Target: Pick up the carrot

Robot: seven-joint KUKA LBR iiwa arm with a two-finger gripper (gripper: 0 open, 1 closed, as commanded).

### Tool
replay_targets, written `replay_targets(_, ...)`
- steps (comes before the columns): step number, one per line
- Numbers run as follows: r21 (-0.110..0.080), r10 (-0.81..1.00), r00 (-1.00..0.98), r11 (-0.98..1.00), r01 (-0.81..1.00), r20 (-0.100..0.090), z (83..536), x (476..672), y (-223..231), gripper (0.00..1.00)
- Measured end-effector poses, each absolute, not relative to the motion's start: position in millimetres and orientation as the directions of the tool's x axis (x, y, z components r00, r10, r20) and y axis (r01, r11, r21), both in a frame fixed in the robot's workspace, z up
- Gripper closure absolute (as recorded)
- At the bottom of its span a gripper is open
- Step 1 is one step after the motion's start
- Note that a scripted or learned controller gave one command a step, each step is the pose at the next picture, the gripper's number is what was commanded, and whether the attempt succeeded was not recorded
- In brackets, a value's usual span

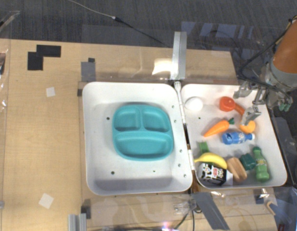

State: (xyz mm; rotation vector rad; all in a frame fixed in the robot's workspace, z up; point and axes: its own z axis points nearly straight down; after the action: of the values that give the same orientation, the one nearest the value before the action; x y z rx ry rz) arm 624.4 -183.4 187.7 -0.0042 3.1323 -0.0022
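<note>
Carrot (217, 127) lying slantwise mid right bin (278, 143), tip pointing toward divider, leaving flanks reachable. Gripper (252, 106) hovering open and empty near the bin's far right, above a small orange piece (248, 126), beside carrot.

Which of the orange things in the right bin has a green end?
The carrot, lying mid-bin and tapering toward the bin's left side. Its right end carries green leaves, unlike the other orange pieces.
</note>
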Motion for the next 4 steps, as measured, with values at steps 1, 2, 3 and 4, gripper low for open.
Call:
replay_targets(1, -0.003, -0.019, -1.000, 1.000, -0.019, -0.016, 90, 618.3, -151, 0.00)
replay_targets(2, -0.002, -0.069, -0.998, 0.998, -0.069, -0.014, 90, 558.8, -112, 0.00)
replay_targets(3, 0.004, 0.384, -0.923, 0.923, 0.384, -0.011, 88, 646.3, -125, 0.00)
replay_targets(4, 0.006, 0.575, -0.818, 0.818, 0.575, -0.010, 89, 601.3, -99, 0.00)
